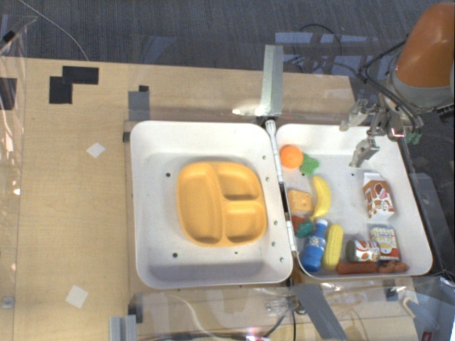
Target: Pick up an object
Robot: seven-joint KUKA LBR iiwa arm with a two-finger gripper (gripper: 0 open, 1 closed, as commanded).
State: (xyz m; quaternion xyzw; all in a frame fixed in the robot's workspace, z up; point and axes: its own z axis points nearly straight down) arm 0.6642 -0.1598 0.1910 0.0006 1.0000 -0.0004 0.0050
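We log the gripper (367,135) over the right bin (419,222), jaws apart and holding nothing, with the orange (290,155) and banana (322,195) off to their left, untouched.

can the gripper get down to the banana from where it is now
Probably yes. The gripper hangs over the bare upper part of the right bin, and the banana lies uncovered on top, though cheese and corn crowd its sides.

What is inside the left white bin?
The left bin holds one yellow tray with three compartments, lying flat. The bin floor under the tray is covered.
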